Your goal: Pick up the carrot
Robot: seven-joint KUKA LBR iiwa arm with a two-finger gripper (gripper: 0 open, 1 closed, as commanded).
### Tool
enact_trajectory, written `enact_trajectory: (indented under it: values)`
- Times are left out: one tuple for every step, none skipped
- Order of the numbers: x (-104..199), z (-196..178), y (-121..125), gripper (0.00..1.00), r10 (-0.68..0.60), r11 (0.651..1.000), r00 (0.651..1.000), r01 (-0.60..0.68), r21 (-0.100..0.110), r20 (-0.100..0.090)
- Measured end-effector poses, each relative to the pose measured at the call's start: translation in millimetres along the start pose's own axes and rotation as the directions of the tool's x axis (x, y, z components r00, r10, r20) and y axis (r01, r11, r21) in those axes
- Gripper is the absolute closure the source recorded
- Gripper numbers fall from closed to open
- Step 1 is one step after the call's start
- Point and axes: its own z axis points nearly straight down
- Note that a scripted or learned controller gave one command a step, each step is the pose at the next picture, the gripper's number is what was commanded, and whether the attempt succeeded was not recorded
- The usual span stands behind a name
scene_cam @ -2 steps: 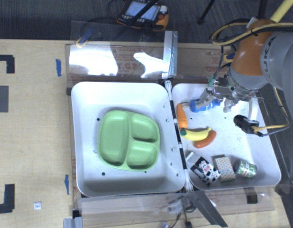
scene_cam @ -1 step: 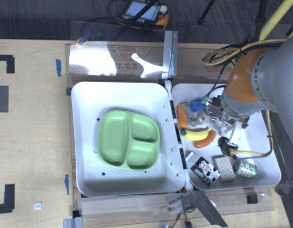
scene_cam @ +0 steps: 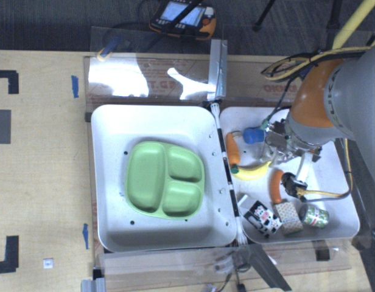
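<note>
Carrot (scene_cam: 234, 149): one, beside one banana (scene_cam: 253, 170), right bin (scene_cam: 346, 221).

Grey arm (scene_cam: 357, 96) enters from the right edge of the camera view, upper half, angled down and leftward, with the orange band (scene_cam: 312, 99) sitting just above the wrist. Wrist points downward, tool (scene_cam: 279, 148) at the arm's lower left end, low and tipped slightly left. Metal tool body shows plainly but its tips are cluttered and small here, probably aimed straight down; finger state not readable.
</note>
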Motion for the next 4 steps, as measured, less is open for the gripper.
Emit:
enact_trajectory:
  values:
    - [-18.9,-11.3,-23.8,1.0,0.123,0.992,0.992,-0.123,0.011,0.002]
    - [-68.0,-68.2,-36.8,1.0,0.042,0.999,0.999,-0.042,0.007,0.003]
    - [-124.6,-58.0,-56.1,1.0,-0.059,0.998,0.998,0.059,0.01,0.001]
    - [-124.7,-58.2,-55.9,0.0,-0.059,0.998,0.998,0.059,0.009,0.001]
